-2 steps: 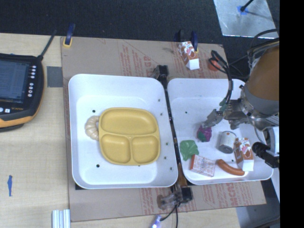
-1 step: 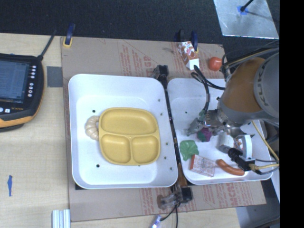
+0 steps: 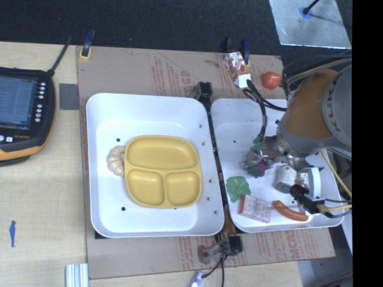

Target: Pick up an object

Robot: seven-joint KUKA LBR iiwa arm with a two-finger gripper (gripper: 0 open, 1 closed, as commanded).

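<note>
Gripper [image 3: 258, 160] low in right bin [image 3: 239, 121], touching a purple object [image 3: 260, 170]; finger spread unclear

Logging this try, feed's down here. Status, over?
Gripper low in right bin, over a purple item; no grasp confirmed. Green piece, red-white packet, sausage close by. Yellow tray in left bin.

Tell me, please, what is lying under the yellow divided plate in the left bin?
A beige rounded object sticks out from beneath the yellow divided plate at its left edge, on the left bin floor. How far it continues under the plate is covered.
</note>
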